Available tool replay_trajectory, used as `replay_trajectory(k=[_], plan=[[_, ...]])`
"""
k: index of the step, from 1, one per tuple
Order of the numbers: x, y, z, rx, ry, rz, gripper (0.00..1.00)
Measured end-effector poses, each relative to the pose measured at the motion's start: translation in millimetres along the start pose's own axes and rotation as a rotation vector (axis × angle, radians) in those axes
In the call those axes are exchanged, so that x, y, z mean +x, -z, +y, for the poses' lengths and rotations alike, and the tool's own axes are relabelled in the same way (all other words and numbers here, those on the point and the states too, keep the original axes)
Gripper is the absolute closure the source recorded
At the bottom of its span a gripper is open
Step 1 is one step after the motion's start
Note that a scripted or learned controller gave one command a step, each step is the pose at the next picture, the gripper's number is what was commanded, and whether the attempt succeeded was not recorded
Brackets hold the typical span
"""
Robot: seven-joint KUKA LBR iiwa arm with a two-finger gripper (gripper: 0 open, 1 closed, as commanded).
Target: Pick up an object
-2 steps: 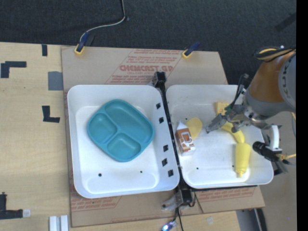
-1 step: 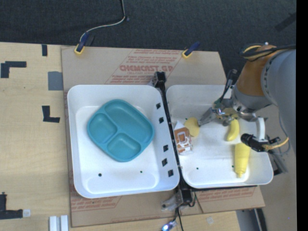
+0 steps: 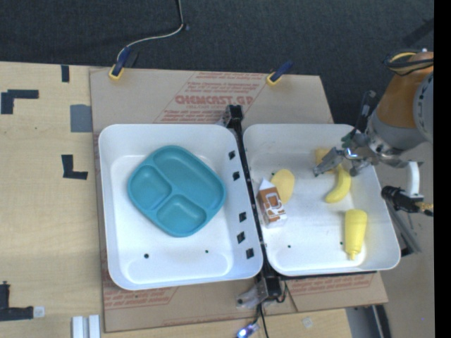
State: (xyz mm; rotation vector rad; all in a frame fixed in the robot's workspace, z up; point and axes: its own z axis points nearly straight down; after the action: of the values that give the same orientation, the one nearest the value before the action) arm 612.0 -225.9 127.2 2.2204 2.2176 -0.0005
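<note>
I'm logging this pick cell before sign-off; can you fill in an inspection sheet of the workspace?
Surface: cardboard sheet under two white bins.
Job's things: right bin holds a banana, corn cob, yellow fruit and small carton.
Clutter: teal divided plate in left bin.
Grippers: gripper low beside the banana's top end; nothing seen between fingers.
Cables: black cable on dark floor.
Surroundings: clamps at cardboard's far edge.

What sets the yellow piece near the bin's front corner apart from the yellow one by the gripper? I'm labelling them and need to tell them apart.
The front yellow piece is straight and blocky, lying alone on bare bin floor; the yellow piece by the gripper is curved like a banana, right at the gripper. The front one runs nearly along the right bin's side wall; the curved one lies at a slant. Both are yellow, elongated, and in the right bin.
</note>
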Motion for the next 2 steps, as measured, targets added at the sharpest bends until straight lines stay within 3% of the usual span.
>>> replay_trajectory(k=[1, 2], plan=[[2, 201, 54, -0.016, 0.006, -0.004, 0.0], [65, 112, 22, 0.013, 0.006, 0.007, 0.0]])
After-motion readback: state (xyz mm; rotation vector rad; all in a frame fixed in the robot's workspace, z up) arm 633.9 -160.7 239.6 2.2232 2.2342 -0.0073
